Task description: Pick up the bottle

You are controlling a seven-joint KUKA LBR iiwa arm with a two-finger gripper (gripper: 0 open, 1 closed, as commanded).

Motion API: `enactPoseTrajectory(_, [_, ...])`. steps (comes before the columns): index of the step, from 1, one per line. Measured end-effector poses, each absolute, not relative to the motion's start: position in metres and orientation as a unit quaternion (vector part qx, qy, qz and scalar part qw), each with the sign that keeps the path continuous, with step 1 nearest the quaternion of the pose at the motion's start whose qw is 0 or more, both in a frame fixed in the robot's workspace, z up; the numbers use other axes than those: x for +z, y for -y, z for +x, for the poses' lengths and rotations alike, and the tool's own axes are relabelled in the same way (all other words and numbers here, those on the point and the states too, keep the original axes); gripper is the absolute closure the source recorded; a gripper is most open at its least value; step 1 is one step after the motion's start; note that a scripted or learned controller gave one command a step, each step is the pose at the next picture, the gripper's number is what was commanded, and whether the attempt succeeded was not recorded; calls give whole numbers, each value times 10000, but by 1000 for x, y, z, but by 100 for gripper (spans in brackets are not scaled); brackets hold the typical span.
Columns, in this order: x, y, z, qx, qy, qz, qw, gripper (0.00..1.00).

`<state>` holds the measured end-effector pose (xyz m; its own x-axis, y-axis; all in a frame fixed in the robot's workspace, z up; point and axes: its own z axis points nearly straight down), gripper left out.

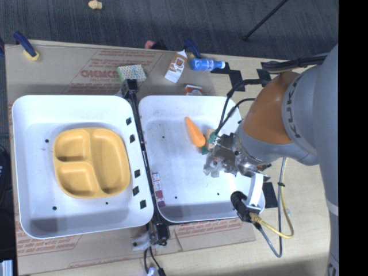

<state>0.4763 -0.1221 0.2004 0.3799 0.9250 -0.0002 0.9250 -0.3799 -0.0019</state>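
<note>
The grey arm [299, 119] reaches in from the right over the right bin [172, 206]. The left bin [29, 171] holds a yellow divided tray [91, 161]. An orange carrot [195, 131] lies just left of the gripper [213, 164]; I cannot tell how its claw stands. The blue bottle [206, 65] lies on the bench beyond the right bin.

Gripper [214, 164] fingertips blurred, spread indeterminate. Carrot [195, 132] lower end hidden behind gripper. Arm [299, 114] cut off at right edge. Carton [176, 66] print illegible.
</note>
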Motion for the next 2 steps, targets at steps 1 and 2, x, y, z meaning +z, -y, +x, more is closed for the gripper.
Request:
enactPoseTrajectory(1, [265, 199, 476, 7, 4920, -8706, 16, 100])
enactPoseTrajectory(2, [258, 197, 478, 14, 2926, -9562, 17, 100])
